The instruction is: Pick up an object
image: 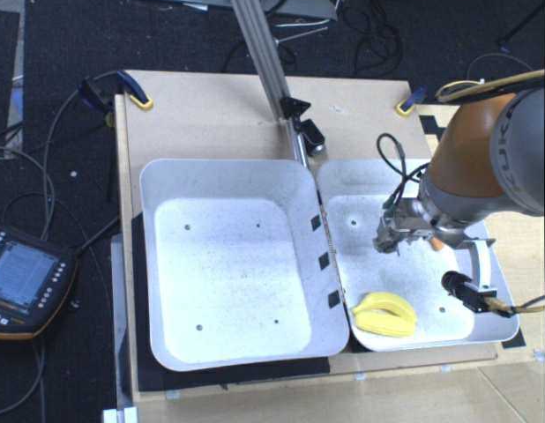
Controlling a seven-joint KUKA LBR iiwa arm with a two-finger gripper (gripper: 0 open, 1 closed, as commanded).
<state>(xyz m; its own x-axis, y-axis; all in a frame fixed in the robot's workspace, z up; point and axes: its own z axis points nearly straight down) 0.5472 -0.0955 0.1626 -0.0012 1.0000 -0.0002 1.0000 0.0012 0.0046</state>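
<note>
Setting: a pale wooden bench (211,122) seen from above at a slant, standing on a dark floor strewn with cables.
Bins: two shallow white bins sit side by side, their inner walls touching; the left bin (158,183) is the larger in the view, and the right bin (352,176) sits under the arm.
Arm: grey with an orange band (462,152), reaching in from the right of the view over the right bin.
Gripper (387,236): low over the middle of the right bin's floor, pointing down; whether it is apart or together cannot be told from this angle, and nothing is seen held in it.
Task object: a yellow banana-shaped object (384,314) lies flat in the right bin, near its front wall and close to the side shared with the left bin.
Gripper to object: apart, the object lying nearer the front edge than the gripper.
Bench fittings: a silver rail (264,51) rises at a slant from the rear of the bench, and blue-and-yellow clamps (131,91) grip the back corners.
Floor: a handheld control pendant (21,280) with a lit screen lies left of the bench.
</note>
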